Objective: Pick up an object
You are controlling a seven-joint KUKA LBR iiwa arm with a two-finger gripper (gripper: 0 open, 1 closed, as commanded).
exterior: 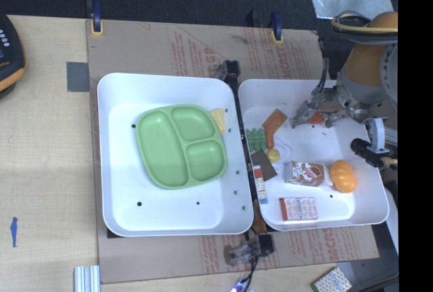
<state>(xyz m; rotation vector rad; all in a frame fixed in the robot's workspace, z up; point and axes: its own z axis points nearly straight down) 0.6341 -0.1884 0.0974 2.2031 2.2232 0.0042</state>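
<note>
The right bin [379, 213] holds several small items. Among them are an orange fruit [343, 176], a brown-and-white packet [306, 174], a red-and-white box [298, 208], an orange-red wedge [274, 123], a green piece [256, 140] and a small yellow ball [272, 155]. My gripper [316, 115] hangs low over the far part of this bin, right of the wedge and behind the packet. A small reddish patch shows right at the gripper's tip; I cannot make out what it is.
The left bin [115, 209] holds a green divided plate [181, 145] with a yellow piece [217, 119] at its far right corner. A dark clamp [231, 71] sits between the bins at the back. Blue clips [95, 17] hold the cardboard's far edge.
</note>
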